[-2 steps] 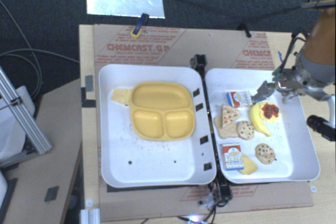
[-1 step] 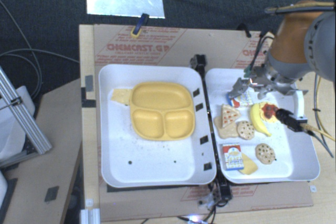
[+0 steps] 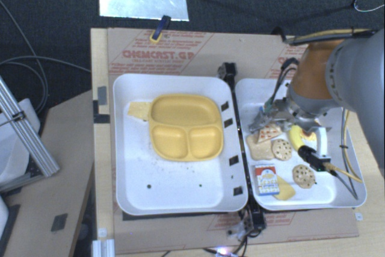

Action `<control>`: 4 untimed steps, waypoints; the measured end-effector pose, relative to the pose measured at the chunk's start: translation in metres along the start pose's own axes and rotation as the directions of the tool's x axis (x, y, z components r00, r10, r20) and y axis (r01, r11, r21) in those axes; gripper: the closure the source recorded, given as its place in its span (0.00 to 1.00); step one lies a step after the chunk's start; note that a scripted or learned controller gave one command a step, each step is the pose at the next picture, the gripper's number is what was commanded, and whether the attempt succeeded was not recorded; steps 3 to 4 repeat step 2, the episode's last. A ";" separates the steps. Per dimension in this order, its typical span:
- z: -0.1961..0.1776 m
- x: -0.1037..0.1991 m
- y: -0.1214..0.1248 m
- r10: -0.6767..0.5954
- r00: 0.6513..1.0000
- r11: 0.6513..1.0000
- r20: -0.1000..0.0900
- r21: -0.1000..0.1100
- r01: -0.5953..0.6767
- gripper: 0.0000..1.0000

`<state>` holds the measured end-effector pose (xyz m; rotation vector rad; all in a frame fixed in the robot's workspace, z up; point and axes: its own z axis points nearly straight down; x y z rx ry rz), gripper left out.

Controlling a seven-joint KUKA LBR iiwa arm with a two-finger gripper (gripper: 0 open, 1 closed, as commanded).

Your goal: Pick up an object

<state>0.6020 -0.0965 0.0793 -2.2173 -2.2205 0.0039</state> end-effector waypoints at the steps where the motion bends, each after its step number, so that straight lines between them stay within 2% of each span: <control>1: -0.016 -0.001 0.003 0.000 1.000 1.000 0.002 -0.009 0.000 1.00; 2: -0.111 0.052 -0.006 -0.008 1.000 1.000 -0.001 -0.013 0.008 1.00; 4: -0.111 0.052 -0.006 -0.008 1.000 1.000 -0.001 -0.013 0.008 1.00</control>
